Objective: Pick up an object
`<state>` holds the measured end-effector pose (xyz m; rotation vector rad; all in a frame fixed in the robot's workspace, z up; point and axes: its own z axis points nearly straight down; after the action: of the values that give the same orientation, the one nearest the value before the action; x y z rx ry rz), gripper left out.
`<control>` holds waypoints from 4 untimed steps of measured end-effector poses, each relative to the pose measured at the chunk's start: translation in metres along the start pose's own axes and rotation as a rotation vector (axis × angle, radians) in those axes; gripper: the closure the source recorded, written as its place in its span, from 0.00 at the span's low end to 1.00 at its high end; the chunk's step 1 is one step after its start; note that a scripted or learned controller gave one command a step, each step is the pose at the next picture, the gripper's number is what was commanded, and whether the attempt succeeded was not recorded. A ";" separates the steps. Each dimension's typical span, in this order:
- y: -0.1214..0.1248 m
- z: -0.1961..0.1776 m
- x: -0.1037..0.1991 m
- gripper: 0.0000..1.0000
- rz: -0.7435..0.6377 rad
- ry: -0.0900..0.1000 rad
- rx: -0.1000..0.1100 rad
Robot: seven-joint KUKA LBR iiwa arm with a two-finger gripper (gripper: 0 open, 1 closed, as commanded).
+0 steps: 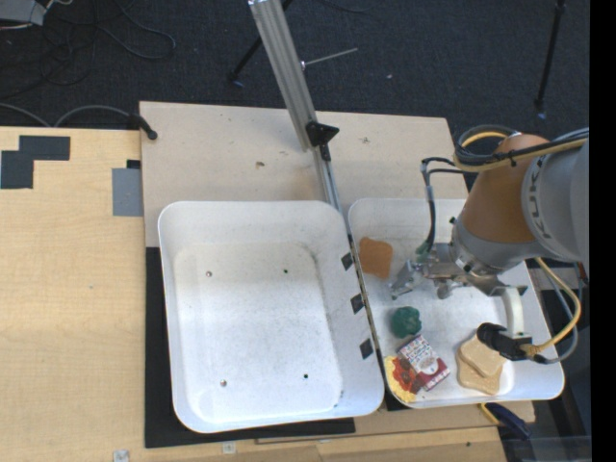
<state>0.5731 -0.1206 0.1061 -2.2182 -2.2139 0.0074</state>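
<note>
Trouble spots first, going left to right. Over in the right half of the frame the end effector is sitting low inside the right bin, between the orange block above-left of it and the green lump just below it. I honestly can't tell how its grip is set, the metal bits are blurring together there. My guess is that if it's dropping straight down it's landing in the gap and coming up with nothing, or it's just nudging one piece away. It's also working close to the wall shared with the left bin, so clipping that rim looks possible.

Contents: the left bin is showing only its white floor. The right bin is carrying the orange block, the green lump, a red-and-white printed packet at the lower edge, and a tan chunk toward the lower right.
</note>
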 end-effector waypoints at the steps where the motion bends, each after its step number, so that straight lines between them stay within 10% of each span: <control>1: 0.000 -0.013 -0.002 1.00 0.007 -0.001 -0.003; 4: 0.008 -0.167 -0.012 1.00 -0.002 -0.003 -0.012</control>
<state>0.5828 -0.1330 0.2733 -2.2230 -2.2236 -0.0026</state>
